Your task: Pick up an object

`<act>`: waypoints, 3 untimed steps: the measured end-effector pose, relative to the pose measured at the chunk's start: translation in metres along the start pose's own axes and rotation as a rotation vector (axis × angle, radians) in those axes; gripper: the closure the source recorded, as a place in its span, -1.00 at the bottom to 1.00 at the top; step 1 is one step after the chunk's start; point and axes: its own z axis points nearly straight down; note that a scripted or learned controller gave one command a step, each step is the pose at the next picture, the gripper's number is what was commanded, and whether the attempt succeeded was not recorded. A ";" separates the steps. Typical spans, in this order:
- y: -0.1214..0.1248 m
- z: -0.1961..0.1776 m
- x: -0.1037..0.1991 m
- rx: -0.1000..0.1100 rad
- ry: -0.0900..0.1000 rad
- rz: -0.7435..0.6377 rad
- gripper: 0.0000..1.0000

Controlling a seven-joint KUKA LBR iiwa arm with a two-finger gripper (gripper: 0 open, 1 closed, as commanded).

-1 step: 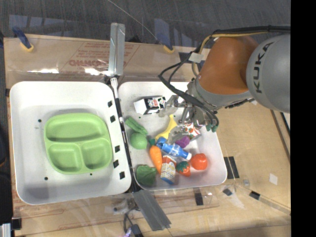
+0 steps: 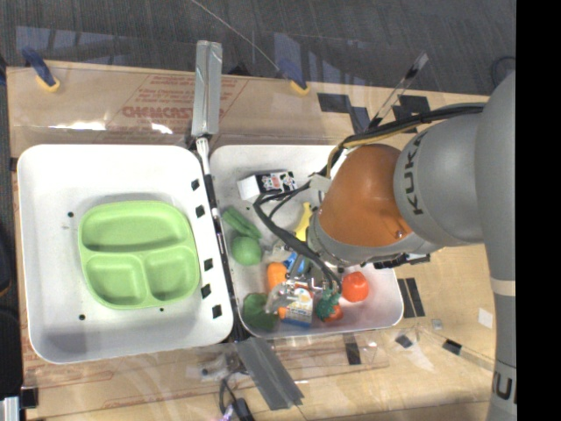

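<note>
Closest to us, the grey KUKA arm [image 2: 456,178] came in from the right, and its orange band [image 2: 364,196] hung over the middle of the right bin [image 2: 230,167]. Below the band we saw the gripper [image 2: 302,289] low among the clutter near the bin's front wall, black cables looping around it. We could not tell how far its fingers stood apart, or whether anything sat between them; the wrist and cables hid that.

We counted these in the right bin: a green pear-like fruit [image 2: 246,249] near the left wall, a darker green piece [image 2: 237,221] just above it, a green round item [image 2: 255,305] at the front left corner, an orange carrot-like piece [image 2: 275,274], a small colourful printed box [image 2: 298,310] just beside the gripper, a red-orange tomato-like ball [image 2: 355,287] to the right, a yellow piece [image 2: 304,222] half hidden under the wrist, and a white tag-like item [image 2: 248,186] near the back.

We saw the left bin [image 2: 44,182] holding a light green divided tray [image 2: 138,253], lying flat, three compartments, well apart from the gripper. Both bins touched along their shared edge on the wooden bench [image 2: 438,358].
</note>
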 end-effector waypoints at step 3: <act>-0.078 0.002 -0.075 0.001 -0.007 -0.036 -1.00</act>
